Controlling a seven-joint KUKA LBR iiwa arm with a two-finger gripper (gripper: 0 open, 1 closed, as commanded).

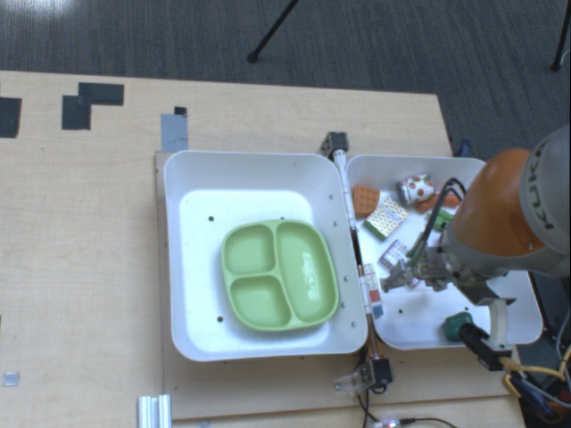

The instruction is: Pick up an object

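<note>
Now we reach into the right bin.
Our hand hovers beside the small packet at frame centre-right; its grip we cannot tell. We should centre over one item before closing.

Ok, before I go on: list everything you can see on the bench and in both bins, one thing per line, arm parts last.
left bin: one, white, shallow, centre of the bench
divided plate: one, light green, three compartments, lying flat in the left bin
right bin: one, white, shallow, touching the left bin's right side
orange item: one, orange, top-left of the right bin
patterned packet: one, green and white, beside the orange item
small figure: one, white with red, top of the right bin
dark green object: one, lower right of the right bin
dark patches: several, on the bench's far left
arm: one, grey with an orange band, over the right bin
pincer: one, metallic, low over the right bin's left part; too small to judge its state
</note>
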